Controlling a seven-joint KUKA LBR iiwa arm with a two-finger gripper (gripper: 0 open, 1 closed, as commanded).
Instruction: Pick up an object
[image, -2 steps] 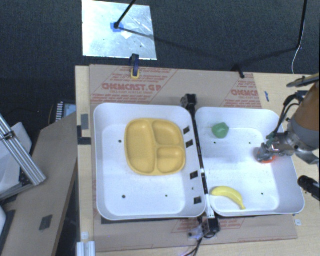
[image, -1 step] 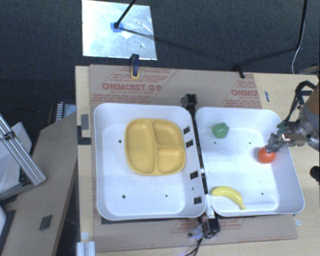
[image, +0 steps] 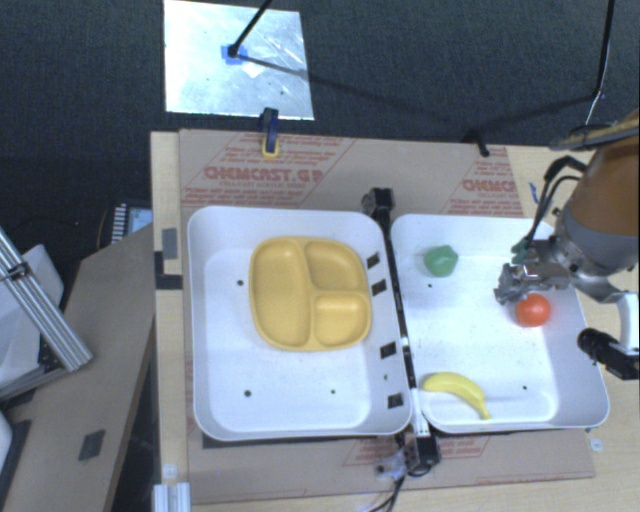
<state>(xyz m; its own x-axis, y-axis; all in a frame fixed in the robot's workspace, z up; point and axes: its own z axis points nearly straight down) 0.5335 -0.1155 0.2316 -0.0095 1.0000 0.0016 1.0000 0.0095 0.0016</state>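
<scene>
A desk (image: 330, 165) covered by brown printed board carries two shallow white bins side by side, seen from above at a slant. The left bin (image: 215, 390) holds a yellow divided plate (image: 308, 292) with three compartments, lying flat near the bin's middle. A black divider strip (image: 392, 310) runs between the two bins and serves here as the landmark. Just right of the strip, in the right bin (image: 575, 400), a yellow banana (image: 456, 388) lies near the front wall, close to the strip's lower end. Farther right of the strip and toward the back, a small green round object (image: 440, 260) sits on the bin floor. Well right of the strip, an orange-red ball (image: 533, 311) rests near the bin's right side. The tool (image: 518, 284) hangs just above and left of that ball, close to it or touching it; whether its fingers are apart or closed cannot be told, and nothing is seen between them. The grey arm (image: 600, 210) with its orange band enters from the right.
</scene>
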